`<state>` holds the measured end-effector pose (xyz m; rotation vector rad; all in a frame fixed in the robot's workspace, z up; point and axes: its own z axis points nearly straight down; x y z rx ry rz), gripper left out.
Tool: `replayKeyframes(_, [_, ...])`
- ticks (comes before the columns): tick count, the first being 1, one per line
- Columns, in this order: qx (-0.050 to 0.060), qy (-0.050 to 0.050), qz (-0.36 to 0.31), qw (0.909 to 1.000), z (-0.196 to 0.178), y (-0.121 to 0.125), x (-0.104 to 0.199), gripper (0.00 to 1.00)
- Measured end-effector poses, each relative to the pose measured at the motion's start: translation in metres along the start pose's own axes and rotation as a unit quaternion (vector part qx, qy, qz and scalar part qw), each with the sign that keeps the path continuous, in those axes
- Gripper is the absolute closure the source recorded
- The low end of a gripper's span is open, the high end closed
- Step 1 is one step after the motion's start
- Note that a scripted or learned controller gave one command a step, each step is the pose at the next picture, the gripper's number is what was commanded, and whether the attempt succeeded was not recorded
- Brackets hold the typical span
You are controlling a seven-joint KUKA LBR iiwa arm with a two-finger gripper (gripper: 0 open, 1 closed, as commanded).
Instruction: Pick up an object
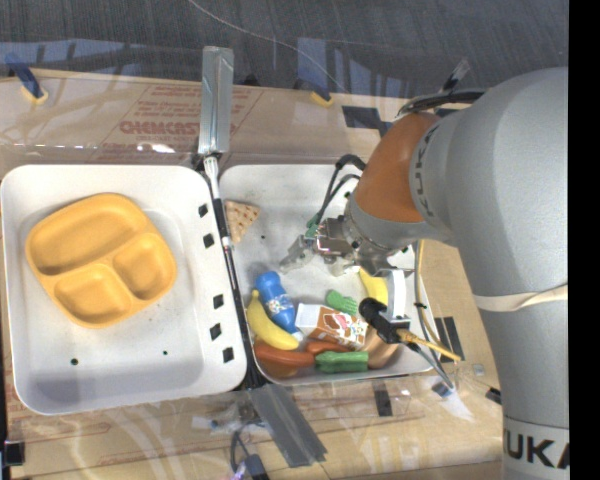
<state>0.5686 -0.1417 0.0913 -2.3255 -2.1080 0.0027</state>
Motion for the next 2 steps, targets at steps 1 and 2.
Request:
replayKeyframes(1, [0.0, 0.0, -0.03, 0.9995, 0.0, -0.094, 0.008, 0.0])
replayKeyframes(2, [-0.003, 0.001, 0.005, 1.0, -0.002, -0.083, -0.075, 0.0])
